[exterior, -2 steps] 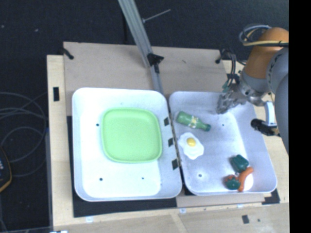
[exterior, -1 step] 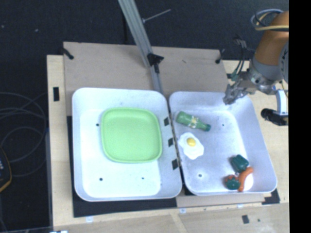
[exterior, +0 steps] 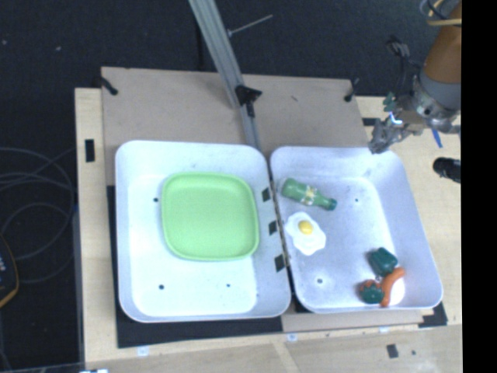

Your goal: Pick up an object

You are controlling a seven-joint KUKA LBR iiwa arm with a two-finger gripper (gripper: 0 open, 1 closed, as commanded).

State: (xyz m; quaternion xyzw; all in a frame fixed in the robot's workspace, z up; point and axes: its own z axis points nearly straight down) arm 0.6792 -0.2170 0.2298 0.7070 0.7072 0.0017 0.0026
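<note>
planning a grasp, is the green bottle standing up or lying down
Lying down: the green bottle rests on its side on the right bin's floor, its length running across it.

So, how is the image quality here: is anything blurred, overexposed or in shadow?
Camera view: soft overall, small details smeared. The white bins are bright, nearly washed out. The tool near the right bin's far corner is dim and blurred. The green plate, bottle and fried egg read clearly; the toys in the near right corner blend together.
</note>
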